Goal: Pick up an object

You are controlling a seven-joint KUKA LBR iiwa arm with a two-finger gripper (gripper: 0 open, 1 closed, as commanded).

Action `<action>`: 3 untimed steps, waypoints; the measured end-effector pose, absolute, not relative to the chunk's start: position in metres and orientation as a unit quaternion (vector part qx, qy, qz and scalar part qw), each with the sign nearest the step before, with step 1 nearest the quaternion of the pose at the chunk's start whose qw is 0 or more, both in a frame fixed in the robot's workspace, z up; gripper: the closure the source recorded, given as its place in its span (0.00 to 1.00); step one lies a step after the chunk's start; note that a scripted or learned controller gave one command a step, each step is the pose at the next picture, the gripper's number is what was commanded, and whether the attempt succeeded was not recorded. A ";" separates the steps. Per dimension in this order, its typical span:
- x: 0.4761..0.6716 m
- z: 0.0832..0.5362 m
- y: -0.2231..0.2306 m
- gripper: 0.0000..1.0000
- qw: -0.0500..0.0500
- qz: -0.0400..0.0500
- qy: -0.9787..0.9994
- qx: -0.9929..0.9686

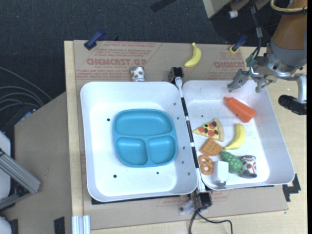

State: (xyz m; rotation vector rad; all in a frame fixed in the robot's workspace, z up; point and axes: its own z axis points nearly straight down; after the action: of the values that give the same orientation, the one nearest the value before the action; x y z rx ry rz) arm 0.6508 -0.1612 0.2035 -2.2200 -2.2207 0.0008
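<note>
Two white bins sit side by side on your bench: the left bin (92, 130) carries a blue divided plate (144, 136), and the right bin (278, 145) holds the toy food you can pick from. Your gripper (248, 82) hovers over the far edge of the right bin with its jaws spread apart and nothing between them. Just in front of it lies an orange carrot (239, 108), apart from the fingers. Nearer the front you have a pizza slice (209, 129), a yellow banana (237, 137), a waffle (211, 146), a pretzel (205, 165) and a green vegetable (233, 161) clustered together. Beyond the bins, on the cardboard, rests a second banana (193, 56).
</note>
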 end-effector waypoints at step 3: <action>0.601 0.229 -0.131 1.00 -0.001 -0.001 -0.708 -0.707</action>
State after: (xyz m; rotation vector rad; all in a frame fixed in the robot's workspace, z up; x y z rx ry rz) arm 0.6014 -0.1310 0.2289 -2.2206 -2.2239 -0.0019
